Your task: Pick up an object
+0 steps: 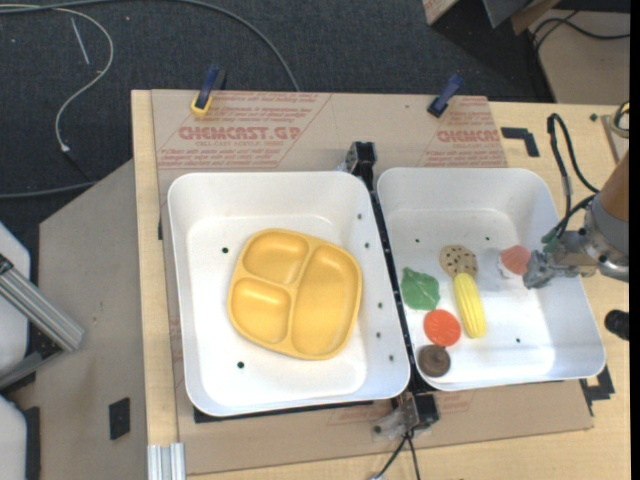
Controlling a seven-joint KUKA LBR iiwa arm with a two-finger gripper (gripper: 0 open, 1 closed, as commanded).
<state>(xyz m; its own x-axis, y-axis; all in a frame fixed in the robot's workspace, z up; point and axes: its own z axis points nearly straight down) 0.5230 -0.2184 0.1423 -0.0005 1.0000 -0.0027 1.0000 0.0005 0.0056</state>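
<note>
The right bin (500,193) holds several small toy foods: a speckled cookie (458,260), a green leaf (420,289), a yellow corn cob (469,304), a red tomato (442,327), a brown disc (434,360) and a salmon-pink piece (515,259). My gripper (538,271) reaches in over the right bin's right side, low and right beside the salmon-pink piece. Whether it touches that piece I cannot tell.
The left bin (200,218) holds a yellow divided plate (296,293). A black divider with clamps (361,156) runs between the two bins. Cables (560,158) hang near the right bin's far right corner. Bare bin floor lies at the right bin's front right.
</note>
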